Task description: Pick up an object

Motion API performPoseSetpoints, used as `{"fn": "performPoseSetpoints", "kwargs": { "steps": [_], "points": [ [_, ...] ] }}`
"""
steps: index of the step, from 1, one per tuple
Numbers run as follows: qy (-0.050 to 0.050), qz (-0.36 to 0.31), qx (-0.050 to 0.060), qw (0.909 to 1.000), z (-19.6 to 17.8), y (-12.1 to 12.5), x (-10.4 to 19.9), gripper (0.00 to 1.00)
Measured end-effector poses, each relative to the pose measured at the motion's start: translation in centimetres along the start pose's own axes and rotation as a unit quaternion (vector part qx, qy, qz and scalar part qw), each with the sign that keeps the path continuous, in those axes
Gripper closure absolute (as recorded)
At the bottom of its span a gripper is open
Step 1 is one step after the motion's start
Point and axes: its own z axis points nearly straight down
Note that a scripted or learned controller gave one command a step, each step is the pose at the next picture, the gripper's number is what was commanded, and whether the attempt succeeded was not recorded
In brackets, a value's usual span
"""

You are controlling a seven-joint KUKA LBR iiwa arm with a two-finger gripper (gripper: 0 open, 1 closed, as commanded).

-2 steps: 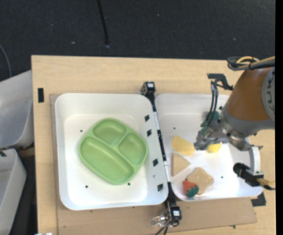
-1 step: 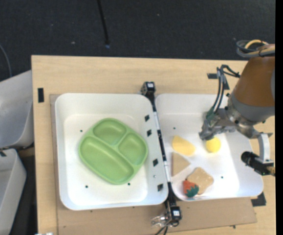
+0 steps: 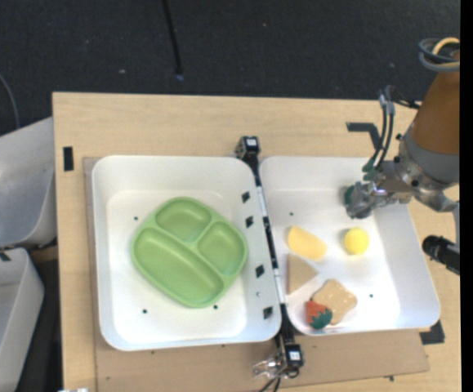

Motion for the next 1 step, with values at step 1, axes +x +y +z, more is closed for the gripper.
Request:
{"fn": "performPoseSetpoints", "kwargs": {
  "steps": [1],
  "points": [
    [0.001, -0.001, 0.003, 1.0, 1.28, 0.06, 4.72, 1.0]
  ]
}}
